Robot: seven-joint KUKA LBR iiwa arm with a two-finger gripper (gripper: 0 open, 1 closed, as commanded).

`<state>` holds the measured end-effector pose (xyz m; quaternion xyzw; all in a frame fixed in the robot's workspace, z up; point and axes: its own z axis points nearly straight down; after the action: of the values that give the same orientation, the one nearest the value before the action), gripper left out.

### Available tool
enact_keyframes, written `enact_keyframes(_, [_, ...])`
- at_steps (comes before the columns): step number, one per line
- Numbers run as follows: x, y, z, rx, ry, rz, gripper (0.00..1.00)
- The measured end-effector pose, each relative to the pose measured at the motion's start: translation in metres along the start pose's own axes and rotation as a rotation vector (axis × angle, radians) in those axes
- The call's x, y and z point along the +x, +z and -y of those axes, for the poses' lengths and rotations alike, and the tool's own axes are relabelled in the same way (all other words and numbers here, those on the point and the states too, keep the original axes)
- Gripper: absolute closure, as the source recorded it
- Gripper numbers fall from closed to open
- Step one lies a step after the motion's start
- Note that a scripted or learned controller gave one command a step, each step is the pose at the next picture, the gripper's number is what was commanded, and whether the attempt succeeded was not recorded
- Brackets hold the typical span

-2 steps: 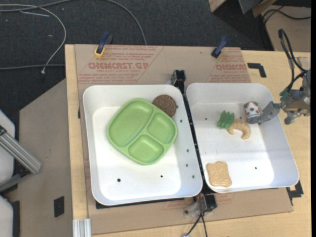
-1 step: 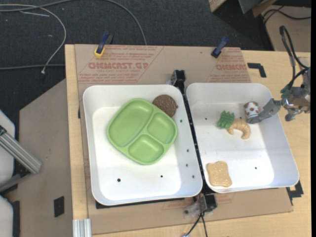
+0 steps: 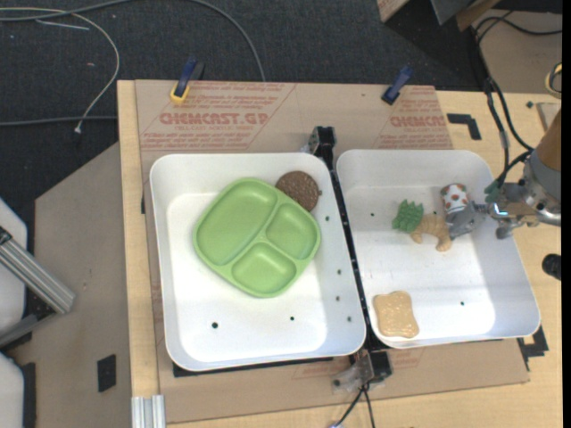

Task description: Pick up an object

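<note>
In the right bin (image 3: 500, 301) lie a small green leafy toy (image 3: 409, 216), a tan toy figure (image 3: 434, 232), a small red and white can-like object (image 3: 455, 197) and a tan cracker-shaped piece (image 3: 395, 315) near the front left corner. My gripper (image 3: 466, 220) reaches in low from the right edge of this bin. Its grey tip sits just right of the tan figure and just below the red and white object, close to or touching both. Nothing is visibly lifted.
The left bin (image 3: 178, 328) holds a green divided plate (image 3: 257, 236) with a round brown patty (image 3: 298, 187) at its far right corner. A black divider rail (image 3: 343, 239) runs between the bins. Cables (image 3: 504, 123) hang at the right, near the arm.
</note>
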<state>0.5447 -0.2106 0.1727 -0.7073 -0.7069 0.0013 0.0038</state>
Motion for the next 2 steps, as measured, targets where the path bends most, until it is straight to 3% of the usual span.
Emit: enact_keyframes(2, [-0.009, 0.090, 0.003, -0.002, -0.001, 0.000, 0.00])
